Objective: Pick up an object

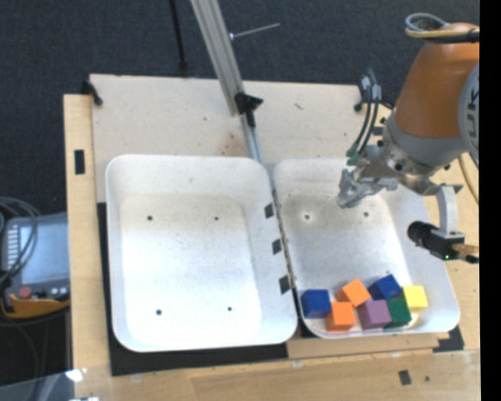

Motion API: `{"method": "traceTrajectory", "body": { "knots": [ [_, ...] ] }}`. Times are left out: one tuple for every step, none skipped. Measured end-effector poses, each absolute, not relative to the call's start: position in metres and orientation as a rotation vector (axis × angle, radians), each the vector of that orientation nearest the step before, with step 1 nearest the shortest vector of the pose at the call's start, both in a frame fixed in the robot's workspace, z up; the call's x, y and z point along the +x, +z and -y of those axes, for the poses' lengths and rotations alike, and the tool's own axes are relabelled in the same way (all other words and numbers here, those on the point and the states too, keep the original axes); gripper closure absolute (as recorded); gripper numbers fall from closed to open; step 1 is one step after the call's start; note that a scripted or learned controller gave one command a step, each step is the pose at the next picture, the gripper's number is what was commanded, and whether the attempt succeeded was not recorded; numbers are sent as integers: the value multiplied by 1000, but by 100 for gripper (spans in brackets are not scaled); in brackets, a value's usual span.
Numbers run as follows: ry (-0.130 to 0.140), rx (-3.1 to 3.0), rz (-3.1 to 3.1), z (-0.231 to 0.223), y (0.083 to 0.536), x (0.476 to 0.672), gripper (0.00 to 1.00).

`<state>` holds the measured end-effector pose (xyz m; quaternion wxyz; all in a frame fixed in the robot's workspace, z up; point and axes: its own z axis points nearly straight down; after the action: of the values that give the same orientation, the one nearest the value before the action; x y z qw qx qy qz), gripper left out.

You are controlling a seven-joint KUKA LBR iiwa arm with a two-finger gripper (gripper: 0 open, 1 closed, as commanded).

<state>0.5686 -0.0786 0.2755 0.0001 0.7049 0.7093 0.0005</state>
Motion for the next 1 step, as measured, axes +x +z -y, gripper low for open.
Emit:
{"method": "traceTrajectory", "body": {
  "knots": [
    [0,2215,-2228,36,262,559,100]
  ]
}}
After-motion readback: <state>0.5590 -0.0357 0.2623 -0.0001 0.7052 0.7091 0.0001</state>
